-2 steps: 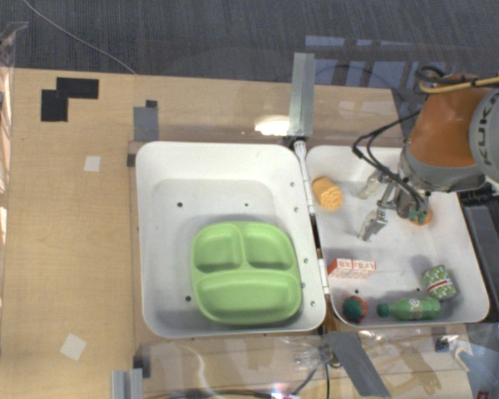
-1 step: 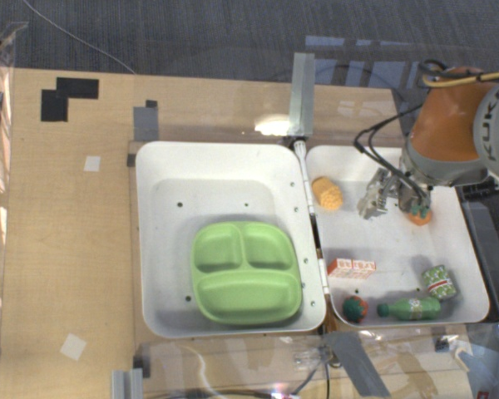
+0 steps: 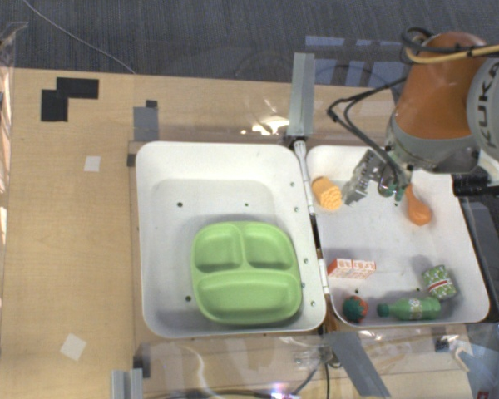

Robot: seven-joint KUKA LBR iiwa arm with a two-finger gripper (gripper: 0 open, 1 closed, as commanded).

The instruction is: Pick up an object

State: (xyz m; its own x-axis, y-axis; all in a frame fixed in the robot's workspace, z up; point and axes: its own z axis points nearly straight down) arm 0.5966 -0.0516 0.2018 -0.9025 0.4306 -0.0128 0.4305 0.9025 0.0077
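My gripper (image 3: 371, 191) hangs over the back of the right bin (image 3: 474, 256), its fingers spread open with nothing between them. A yellow-orange corn-like piece (image 3: 326, 193) lies just left of the left fingertip, close to the bin's divider. An orange carrot-shaped piece (image 3: 417, 209) lies just right of the gripper. Toward the front of this bin are a small red and white carton (image 3: 354, 268), a green patterned can (image 3: 439, 282), a green bottle (image 3: 412, 308) on its side and a red and green ball (image 3: 354, 307).
The left bin (image 3: 162, 223) holds a green divided tray (image 3: 246, 271) in its front half. A grey upright post (image 3: 300, 98) stands behind the wall between the bins. The arm's orange band (image 3: 437, 90) looms over the right bin's back right corner.
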